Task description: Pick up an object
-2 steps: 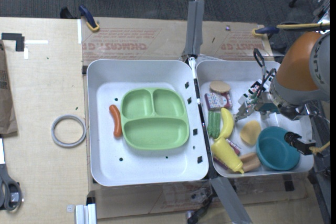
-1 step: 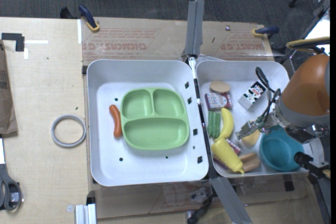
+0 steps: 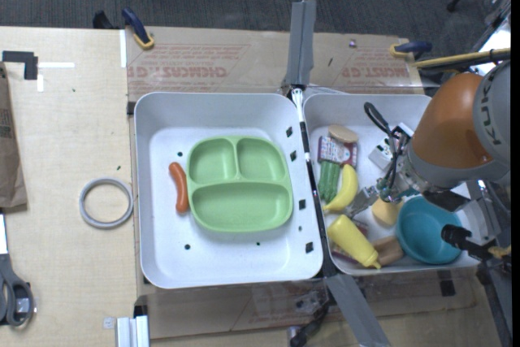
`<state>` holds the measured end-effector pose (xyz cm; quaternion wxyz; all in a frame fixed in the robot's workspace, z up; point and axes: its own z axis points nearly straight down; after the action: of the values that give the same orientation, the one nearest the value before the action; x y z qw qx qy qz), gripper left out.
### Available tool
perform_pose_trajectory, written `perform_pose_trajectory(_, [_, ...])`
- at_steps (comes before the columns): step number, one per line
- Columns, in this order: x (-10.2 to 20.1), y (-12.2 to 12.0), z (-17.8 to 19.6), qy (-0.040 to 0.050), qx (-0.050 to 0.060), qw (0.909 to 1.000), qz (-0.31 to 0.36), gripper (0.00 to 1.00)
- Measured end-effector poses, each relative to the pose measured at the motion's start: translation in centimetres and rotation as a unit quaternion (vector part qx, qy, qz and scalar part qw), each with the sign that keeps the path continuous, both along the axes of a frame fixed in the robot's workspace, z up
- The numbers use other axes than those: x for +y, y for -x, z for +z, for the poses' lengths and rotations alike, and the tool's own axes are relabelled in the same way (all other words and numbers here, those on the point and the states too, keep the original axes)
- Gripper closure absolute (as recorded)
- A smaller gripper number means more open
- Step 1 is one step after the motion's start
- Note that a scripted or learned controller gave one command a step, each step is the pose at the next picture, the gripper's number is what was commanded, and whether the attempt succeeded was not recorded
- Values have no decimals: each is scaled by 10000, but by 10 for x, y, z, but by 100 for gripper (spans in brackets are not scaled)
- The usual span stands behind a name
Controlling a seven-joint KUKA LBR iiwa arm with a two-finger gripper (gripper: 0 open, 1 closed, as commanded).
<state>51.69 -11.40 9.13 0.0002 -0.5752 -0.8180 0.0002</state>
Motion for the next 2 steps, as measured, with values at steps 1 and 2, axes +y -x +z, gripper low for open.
perform_pose_trajectory(1, [11, -31, 0, 5, 4, 9981, -615, 0])
perform_pose_trajectory(2, [-8, -132, 1, 11, -7, 9993, -366, 0])
